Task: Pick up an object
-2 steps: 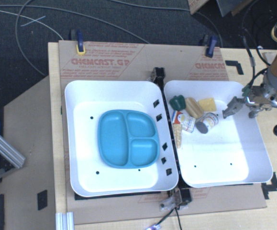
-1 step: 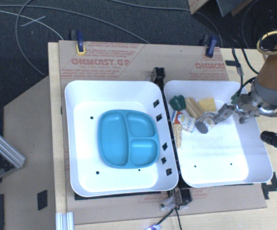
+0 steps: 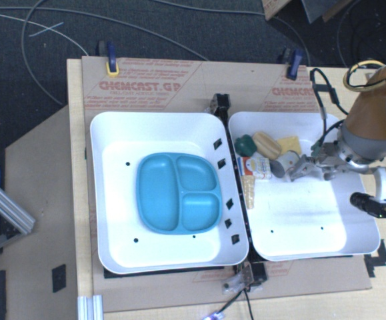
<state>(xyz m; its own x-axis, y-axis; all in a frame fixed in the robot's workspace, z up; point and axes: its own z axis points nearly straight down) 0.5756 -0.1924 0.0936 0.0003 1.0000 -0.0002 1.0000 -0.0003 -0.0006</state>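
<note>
- Reaching in from the right of the camera view, the grey arm (image 3: 373,122) with its orange band hangs low over the right bin (image 3: 313,235).
- Its claw (image 3: 298,169) sits in the upper left part of that bin, right at a small heap of things; whether it is apart or together cannot be told from this slant, and nothing can be seen gripped.
- The heap lies against the bin's left wall: a dark green piece (image 3: 246,143), a tan block (image 3: 267,143), a yellow piece (image 3: 289,145), a grey cylinder (image 3: 283,163) just beside the claw, and a small packet (image 3: 256,167) with red and white print.
- A long tan strip (image 3: 249,193) lies along the left wall below the heap.
- The left bin (image 3: 109,179) holds a blue divided plate (image 3: 178,193), lying flat near its middle.
- Both bins rest side by side on a board on the counter (image 3: 39,179), with two blue clamps (image 3: 112,57) at the board's far edge.
</note>
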